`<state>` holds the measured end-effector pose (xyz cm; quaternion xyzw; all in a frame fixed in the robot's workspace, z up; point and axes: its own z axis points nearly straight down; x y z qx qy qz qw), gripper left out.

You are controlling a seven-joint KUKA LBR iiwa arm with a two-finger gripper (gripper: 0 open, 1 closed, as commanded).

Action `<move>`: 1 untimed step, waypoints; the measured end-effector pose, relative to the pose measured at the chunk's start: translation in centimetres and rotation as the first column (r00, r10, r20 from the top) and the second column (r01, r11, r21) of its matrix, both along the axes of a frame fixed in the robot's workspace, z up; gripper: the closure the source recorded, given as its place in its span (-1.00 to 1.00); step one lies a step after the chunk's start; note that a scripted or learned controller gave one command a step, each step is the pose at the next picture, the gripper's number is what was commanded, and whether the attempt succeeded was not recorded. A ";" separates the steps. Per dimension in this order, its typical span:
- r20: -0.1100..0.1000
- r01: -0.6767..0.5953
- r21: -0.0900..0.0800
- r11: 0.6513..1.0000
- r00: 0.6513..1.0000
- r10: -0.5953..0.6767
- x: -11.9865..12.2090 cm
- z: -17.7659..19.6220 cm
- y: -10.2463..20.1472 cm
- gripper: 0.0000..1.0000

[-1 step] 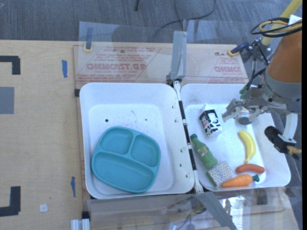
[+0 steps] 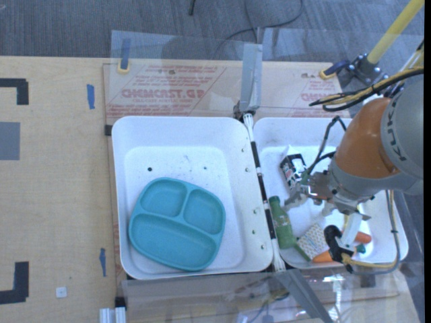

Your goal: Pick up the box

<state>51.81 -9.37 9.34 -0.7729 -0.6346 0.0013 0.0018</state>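
A small black, white and red box (image 2: 291, 167) lies in the right bin (image 2: 269, 130), near its left wall. My gripper (image 2: 301, 192) hangs over the middle of that bin, just below and to the right of the box, at the end of the grey arm with the orange band (image 2: 364, 144). The wrist hides the gripper's tips, and I see nothing held in it.
A green bottle (image 2: 280, 223) lies along the right bin's left wall. A speckled flat packet (image 2: 313, 239) and orange pieces (image 2: 324, 256) sit at its front edge. A teal divided plate (image 2: 177, 223) fills the front of the left bin (image 2: 176, 134).
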 end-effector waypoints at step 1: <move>-0.005 0.006 0.000 1.000 1.000 -0.006 0.0 0.6 -0.2 1.00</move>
